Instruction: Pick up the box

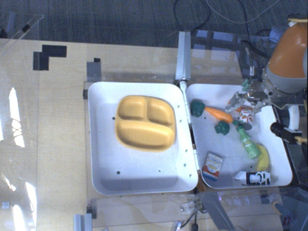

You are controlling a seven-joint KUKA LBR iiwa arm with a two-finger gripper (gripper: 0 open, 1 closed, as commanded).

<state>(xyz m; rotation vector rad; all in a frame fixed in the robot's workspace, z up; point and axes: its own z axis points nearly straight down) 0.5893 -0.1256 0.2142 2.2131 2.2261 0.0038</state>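
Near right bin's (288, 174) front: small red-white-blue box (212, 164), flat; jaws' state unclear.

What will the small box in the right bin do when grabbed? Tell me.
The box looks like thin printed card, so it is probably light and could crush under a hard squeeze. It lies flat on the right bin's floor, so it should slide rather than roll or tip. Its low profile may make gripping awkward.

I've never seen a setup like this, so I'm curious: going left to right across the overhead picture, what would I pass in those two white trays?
Yellow three-compartment plastic plate in the left white bin → dark green toy piece → small red-and-white box → green plastic bottle → yellow banana.
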